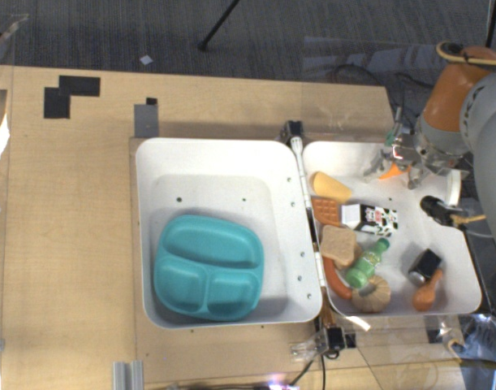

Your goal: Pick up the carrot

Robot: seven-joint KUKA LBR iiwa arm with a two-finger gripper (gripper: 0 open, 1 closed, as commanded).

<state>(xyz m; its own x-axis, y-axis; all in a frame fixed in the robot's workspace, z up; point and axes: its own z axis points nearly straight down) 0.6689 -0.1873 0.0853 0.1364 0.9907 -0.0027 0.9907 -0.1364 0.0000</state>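
Pick judged outstanding: the tapered orange carrot (pixel 424 294) lies in the right white bin (pixel 467 254), apart from the two-finger gripper (pixel 400 158), grip state indeterminable.

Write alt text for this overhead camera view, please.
A grey robot arm's claw hovers over the far end of the right bin, which holds a carrot, green bottle, bread and other toy food. The left bin holds a teal divided tray.

end effector (pixel 400 159) fingers too small to tell, arm (pixel 475 104) cut off at right edge
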